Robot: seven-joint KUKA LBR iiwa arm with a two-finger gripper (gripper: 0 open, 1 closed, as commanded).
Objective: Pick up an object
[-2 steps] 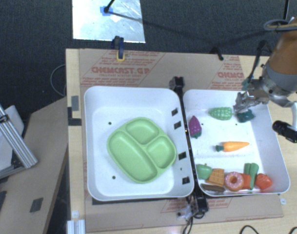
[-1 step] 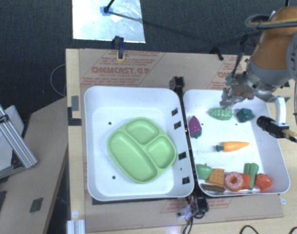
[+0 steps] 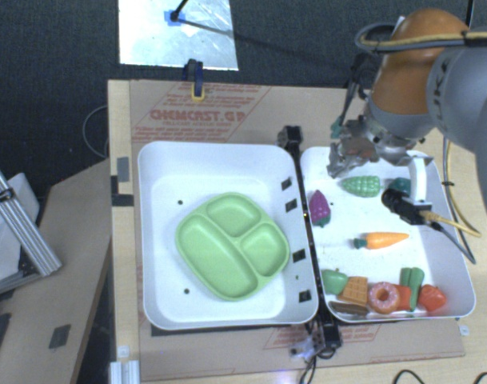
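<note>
We're looking at the grey two-finger gripper [image 3: 345, 163] hanging over the upper left corner of the right-hand shallow white bin [image 3: 459, 290], in the upper right of the frame; we can't tell from this slant how it's set, and nothing is showing in its grip.

Nearest candidate is the pale green bumpy toy corn cob [image 3: 361, 186]; it's lying just right of and slightly below the gripper tip, close beside it but we're not seeing contact; its long axis is running roughly left-right across the frame, so we're judging a grasp would want to close across the short, up-down direction.

Second candidate is the purple toy eggplant [image 3: 318, 207], sitting below and left of the gripper near the bin's left wall, long axis roughly up-down; the wall is looking like a collision risk there.

The orange toy carrot [image 3: 383, 240] is lying further down, mid-bin, long axis left-right, well apart from the gripper.

We're reading the pick as not yet made.
</note>
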